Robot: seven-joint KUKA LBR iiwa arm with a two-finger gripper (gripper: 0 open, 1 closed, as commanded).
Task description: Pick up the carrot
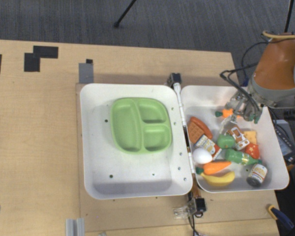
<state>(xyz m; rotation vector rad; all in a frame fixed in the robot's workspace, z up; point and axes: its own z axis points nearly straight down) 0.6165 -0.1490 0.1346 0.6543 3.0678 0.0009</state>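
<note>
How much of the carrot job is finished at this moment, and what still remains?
Done: nothing visible yet; the carrot lies in the right bin, above the banana and beside the egg. In hand: the end effector is over the upper part of that bin, apart from the carrot, near a small orange and green piece. Left: move to the carrot, grasp it, lift it.

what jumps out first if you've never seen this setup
The bright green divided plate lying alone in the left bin draws the eye first. Next comes the colourful heap of toy food in the right bin, with the carrot near its front edge, between a white egg and a banana. The gripper hangs over that bin's far side.
</note>
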